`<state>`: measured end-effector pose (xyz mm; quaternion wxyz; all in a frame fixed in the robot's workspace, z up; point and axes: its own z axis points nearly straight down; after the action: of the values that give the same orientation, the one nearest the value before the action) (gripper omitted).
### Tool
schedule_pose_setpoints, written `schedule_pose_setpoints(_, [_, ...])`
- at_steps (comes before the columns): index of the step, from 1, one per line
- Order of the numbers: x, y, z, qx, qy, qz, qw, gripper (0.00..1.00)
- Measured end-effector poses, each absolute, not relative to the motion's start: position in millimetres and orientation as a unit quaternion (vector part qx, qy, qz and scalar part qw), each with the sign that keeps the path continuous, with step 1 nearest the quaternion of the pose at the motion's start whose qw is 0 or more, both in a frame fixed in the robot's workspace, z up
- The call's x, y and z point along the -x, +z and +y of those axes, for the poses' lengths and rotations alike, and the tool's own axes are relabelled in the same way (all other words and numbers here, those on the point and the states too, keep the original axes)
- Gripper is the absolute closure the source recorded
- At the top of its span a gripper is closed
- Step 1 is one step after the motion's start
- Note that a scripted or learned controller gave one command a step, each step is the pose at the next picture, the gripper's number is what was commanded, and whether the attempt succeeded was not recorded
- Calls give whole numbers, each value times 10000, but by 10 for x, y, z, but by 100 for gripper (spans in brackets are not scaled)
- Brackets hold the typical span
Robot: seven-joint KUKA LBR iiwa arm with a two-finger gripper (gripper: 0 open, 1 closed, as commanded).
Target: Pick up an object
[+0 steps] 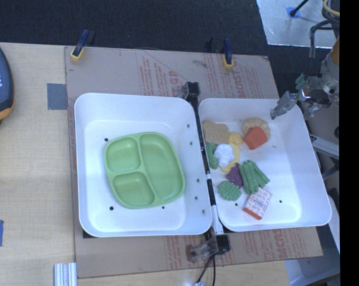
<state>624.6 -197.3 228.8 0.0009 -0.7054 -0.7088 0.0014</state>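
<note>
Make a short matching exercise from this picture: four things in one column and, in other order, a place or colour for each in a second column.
1. green divided plate
2. orange block
3. red and white packet
4. gripper

a. at the right bin's upper right rim
b. in the left bin
c. nearest the right bin's front edge
d. beside the round tan cookie

Pairs: 1-b, 2-d, 3-c, 4-a

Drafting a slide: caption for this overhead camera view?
Gripper at right bin rim; toy foods untouched, green plate in left bin.
</note>
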Motion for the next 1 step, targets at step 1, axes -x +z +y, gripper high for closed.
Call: schedule_pose_setpoints(1, [-6236,847,-1778,7047,39,-7095,56,0])
